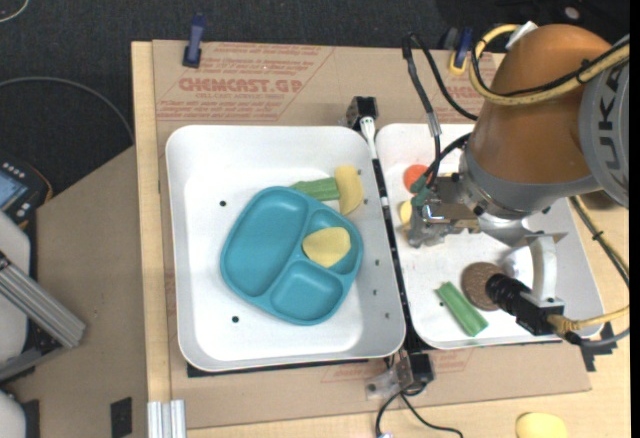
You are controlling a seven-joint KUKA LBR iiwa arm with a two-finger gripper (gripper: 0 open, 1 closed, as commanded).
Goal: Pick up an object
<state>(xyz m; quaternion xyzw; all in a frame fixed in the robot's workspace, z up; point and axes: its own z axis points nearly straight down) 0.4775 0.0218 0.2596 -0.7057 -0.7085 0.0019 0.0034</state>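
Tool low in right bin, jaw state cannot be told. Green stick just below it — judged light, stiff, smooth; best gripped across mid-length. Brown disc beside stick.

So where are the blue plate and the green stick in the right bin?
Blue plate [262, 251]: camera view, on its large left compartment.
Green stick [461, 308]: camera view, on its middle.

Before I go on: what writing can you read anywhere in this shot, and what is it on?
"CHEMCAST. G P": red print on the brown board behind the bins; last letters unsure.
Smaller red lines above and below it: too blurred to read.
"UK": part of a word on the arm, cut off.
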